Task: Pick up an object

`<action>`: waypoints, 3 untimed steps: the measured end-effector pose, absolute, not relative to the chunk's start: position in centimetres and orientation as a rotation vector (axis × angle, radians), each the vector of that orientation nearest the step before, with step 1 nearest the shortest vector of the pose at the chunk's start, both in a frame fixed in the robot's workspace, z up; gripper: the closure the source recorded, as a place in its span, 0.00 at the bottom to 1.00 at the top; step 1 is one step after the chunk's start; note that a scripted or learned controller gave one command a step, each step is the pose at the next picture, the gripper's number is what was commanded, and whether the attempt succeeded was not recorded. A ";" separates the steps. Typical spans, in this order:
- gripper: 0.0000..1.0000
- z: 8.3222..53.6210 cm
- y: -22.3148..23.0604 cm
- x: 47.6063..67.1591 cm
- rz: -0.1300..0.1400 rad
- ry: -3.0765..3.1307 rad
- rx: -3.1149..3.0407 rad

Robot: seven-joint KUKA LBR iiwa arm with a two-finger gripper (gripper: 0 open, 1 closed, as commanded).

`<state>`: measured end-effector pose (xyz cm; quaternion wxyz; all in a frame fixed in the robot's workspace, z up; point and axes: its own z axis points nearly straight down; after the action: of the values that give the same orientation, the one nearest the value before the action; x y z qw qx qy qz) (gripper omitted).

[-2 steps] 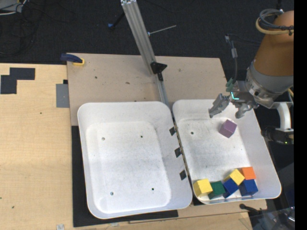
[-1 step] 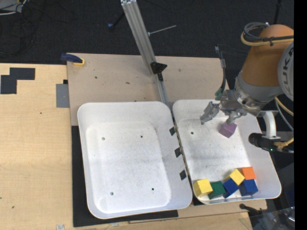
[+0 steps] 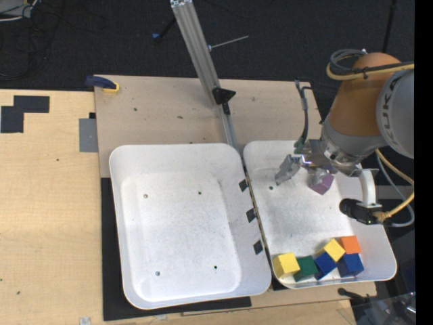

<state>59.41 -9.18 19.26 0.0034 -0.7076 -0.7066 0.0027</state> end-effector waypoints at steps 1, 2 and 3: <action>0.00 14.3 -9.8 58.6 0.009 -2.214 -2.218; 1.00 15.6 -10.1 58.7 0.004 -2.207 -2.230; 1.00 21.8 -9.9 59.1 -0.004 -2.224 -2.223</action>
<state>59.10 -9.93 21.85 -0.0014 -0.7069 -0.7074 -0.0012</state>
